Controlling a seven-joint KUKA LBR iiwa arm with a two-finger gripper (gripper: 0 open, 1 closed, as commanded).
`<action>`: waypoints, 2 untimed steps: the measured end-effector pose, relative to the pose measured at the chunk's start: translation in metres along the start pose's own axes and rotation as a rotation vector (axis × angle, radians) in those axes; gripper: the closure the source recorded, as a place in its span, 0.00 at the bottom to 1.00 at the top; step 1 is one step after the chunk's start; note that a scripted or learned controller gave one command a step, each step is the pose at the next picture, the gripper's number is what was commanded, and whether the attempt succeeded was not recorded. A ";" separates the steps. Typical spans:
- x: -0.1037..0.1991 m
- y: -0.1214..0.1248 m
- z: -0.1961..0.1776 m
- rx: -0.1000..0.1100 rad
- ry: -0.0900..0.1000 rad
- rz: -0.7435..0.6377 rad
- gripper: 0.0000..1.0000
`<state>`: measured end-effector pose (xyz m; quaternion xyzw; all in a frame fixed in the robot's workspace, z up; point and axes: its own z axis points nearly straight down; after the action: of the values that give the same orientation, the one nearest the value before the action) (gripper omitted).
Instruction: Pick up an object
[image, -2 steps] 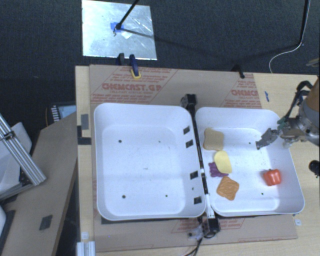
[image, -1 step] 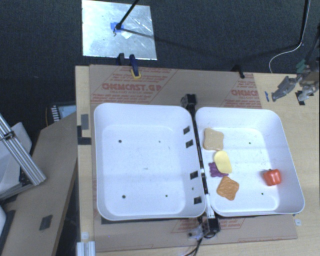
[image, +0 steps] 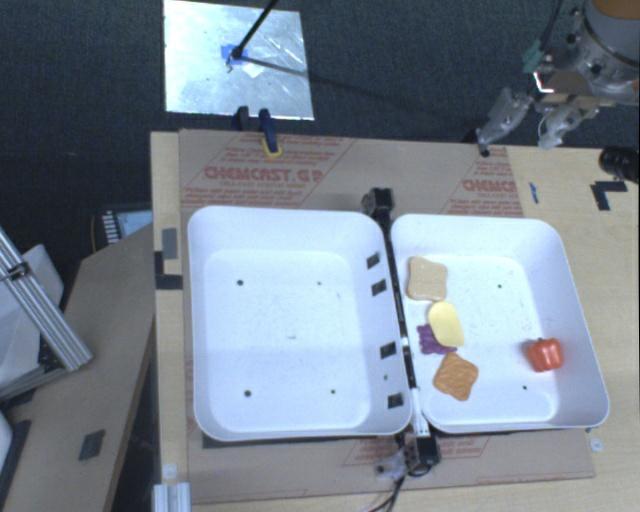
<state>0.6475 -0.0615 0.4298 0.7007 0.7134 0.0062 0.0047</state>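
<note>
Gripper (image: 523, 118) hangs off beyond the right bin (image: 575, 290), jaws spread, nothing between them. Targets bunch by the divider: bread slice (image: 427, 279), yellow piece (image: 446, 324), possibly purple scrap (image: 430, 342). Risk: double grab or wall strike. Red pepper (image: 544, 354) sits isolated, safer.

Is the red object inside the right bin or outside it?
Inside: the red object lies on the right bin's floor, near its right wall.
</note>
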 end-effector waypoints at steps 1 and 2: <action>0.126 0.011 -0.074 0.003 0.003 -0.001 0.00; 0.116 0.011 -0.080 0.009 -0.002 0.010 1.00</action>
<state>0.6556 0.0544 0.5106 0.7041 0.7101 0.0022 0.0022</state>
